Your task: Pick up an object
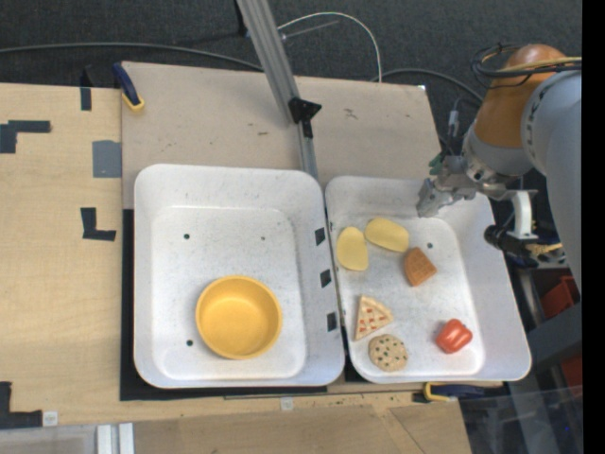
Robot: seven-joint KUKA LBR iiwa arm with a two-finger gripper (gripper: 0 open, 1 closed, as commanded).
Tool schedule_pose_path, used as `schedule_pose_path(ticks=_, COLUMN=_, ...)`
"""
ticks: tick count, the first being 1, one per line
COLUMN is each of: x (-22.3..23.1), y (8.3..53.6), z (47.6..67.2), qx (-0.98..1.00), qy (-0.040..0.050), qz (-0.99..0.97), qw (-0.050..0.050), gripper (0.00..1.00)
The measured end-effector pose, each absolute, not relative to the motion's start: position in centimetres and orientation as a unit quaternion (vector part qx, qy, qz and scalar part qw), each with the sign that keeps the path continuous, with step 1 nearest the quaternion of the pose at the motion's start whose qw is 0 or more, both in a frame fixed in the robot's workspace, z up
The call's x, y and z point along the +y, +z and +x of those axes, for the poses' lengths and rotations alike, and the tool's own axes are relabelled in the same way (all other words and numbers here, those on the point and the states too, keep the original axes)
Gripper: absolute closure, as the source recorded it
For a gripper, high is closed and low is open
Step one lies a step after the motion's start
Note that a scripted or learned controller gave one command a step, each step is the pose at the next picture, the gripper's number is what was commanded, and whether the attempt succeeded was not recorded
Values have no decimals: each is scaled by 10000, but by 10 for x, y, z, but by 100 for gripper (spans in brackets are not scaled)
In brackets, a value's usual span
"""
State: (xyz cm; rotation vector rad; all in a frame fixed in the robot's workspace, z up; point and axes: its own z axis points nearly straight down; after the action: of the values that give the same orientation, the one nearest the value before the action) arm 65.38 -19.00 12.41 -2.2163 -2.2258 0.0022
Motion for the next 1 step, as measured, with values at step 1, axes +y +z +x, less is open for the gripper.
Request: schedule_pose_path(ticks=1, x=-184, y=177, z=664, qx=-7080, qy=-14, qz=-7062, qw=-21, gripper=100)
